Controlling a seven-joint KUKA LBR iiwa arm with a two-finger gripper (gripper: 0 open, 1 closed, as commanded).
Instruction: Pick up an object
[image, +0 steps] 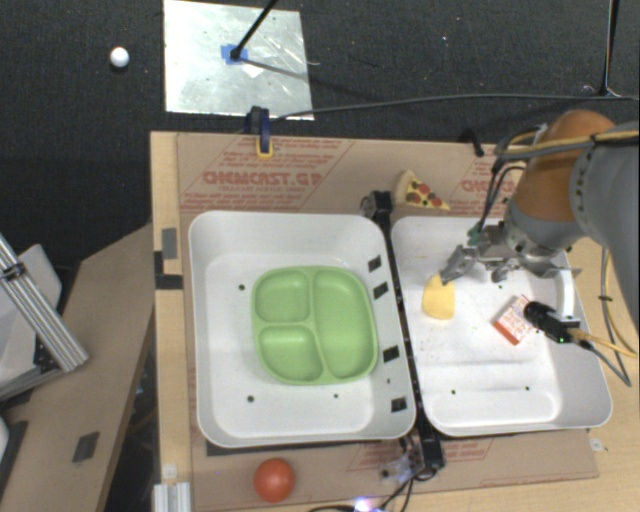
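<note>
Just below the spread pincer (470, 262), a yellow block (438, 299) is left ungripped and could be nudged aside.

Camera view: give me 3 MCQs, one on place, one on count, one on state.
1. Where is the green tray?
A. left bin
B. right bin
C. on the bench

2. How many compartments does it have?
A. two
B. three
C. four

3. How does the yellow block stand to the gripper?
A. lifted
B. lying on the bin floor just below it
C. outside the bins

Key: A, it sits mid left bin; B, one large and two smaller wells; B, it rests on the right bin floor beside the red and white packet.
</note>
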